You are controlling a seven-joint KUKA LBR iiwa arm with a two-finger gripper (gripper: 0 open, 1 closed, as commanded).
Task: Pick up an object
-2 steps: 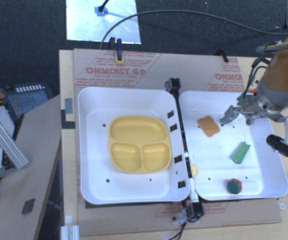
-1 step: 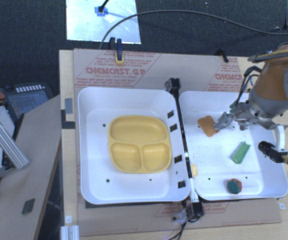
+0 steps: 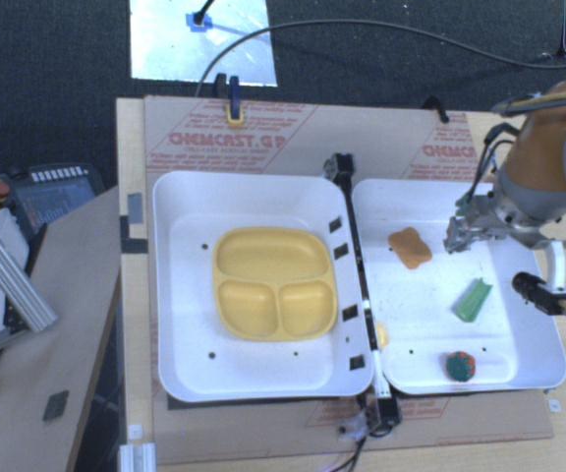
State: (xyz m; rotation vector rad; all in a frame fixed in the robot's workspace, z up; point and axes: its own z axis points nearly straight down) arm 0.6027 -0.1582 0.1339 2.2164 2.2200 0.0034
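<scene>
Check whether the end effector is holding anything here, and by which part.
Nothing is held. The end effector hangs over the right bin, apart from the orange piece, green piece and ball.

Orange piece (image 3: pixel 411 248), green block (image 3: pixel 473 300), red-green ball (image 3: pixel 461 365) (right bin).

The arm (image 3: pixel 558 146) is cut off at the right edge (fingers (image 3: pixel 457 239) too small to judge).

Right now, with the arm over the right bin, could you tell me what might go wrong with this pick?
1. The pincer sits beside the orange piece, not over it, so closing here would likely miss.
2. It is near the right bin's back wall; a drift that way could strike it.
3. The green piece lies close by and could get nudged during a descent.
</scene>
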